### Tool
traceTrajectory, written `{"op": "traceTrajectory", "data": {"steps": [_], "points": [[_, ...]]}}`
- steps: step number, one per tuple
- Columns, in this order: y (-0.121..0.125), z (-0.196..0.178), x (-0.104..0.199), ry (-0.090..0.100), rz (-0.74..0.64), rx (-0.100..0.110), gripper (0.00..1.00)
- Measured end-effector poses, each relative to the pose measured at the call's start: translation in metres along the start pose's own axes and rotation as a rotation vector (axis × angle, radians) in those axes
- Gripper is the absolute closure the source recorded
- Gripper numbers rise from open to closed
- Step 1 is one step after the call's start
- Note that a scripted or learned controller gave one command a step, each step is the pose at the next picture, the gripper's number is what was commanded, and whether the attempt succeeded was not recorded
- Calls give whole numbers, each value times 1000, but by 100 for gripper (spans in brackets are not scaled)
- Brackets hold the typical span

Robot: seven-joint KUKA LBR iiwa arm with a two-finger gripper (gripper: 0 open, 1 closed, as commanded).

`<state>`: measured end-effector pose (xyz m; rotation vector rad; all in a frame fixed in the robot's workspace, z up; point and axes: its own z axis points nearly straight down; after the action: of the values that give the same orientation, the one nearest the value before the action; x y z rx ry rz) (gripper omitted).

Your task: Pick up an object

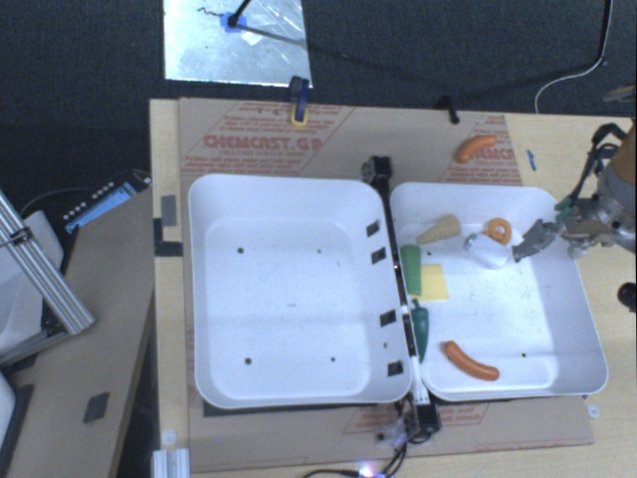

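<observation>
- The grey arm reaches in from the right, and its end effector (528, 244) hangs over the upper right part of the right-hand shallow white bin (577, 361), low and tilted toward the objects.
- I cannot tell whether the end effector is spread or pressed together; nothing is visibly pinched in it.
- Just beside its tip lie a small white blocky object (485, 254) and an orange ring (498, 231), the likeliest targets.
- Elsewhere in that bin: a tan wedge (439, 231), a yellow flat square (433, 281), a green cylinder (409, 268) against the left wall, a dark green pepper-like piece (419, 329), and an orange sausage-shaped toy (470, 360) near the front.
- A second orange sausage (475, 148) lies outside the bins on the table (249, 132).
- Judgement: this is the approach step, with no pick made yet.
- The next move calls for centring over one item, descending, closing and lifting; the white block and ring sit close together, so a nudge is a risk.
</observation>
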<state>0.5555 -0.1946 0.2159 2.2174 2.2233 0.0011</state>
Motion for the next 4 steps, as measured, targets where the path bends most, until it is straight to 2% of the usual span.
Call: {"op": "traceTrajectory", "data": {"steps": [1, 2, 3, 4], "points": [[43, 96, 81, 6, -9, 5, 0], [86, 131, 100, 0, -6, -7, 0], [84, 120, 98, 0, -4, -4, 100], [116, -177, 143, -1, -6, -21, 100]]}}
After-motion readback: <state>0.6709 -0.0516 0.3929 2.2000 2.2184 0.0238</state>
